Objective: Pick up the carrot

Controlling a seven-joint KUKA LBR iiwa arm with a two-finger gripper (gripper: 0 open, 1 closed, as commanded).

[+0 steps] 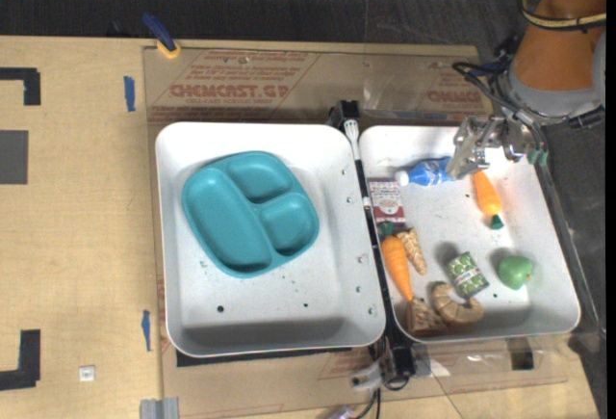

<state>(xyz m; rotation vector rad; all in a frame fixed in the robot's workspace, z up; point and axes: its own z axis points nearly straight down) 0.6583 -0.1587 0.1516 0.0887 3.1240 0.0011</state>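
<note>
My end effector sits low over the right bin's far edge, finger state I can't tell, arm coming in from top right, wrist down; one carrot just beside it, second carrot at the bin's left wall near the bench.

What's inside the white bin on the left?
The left shallow white bin holds one thing: a teal plastic plate with three compartments, lying flat. A few small dark specks dot the bin floor around it. Whatever lies under the plate is covered.
</note>
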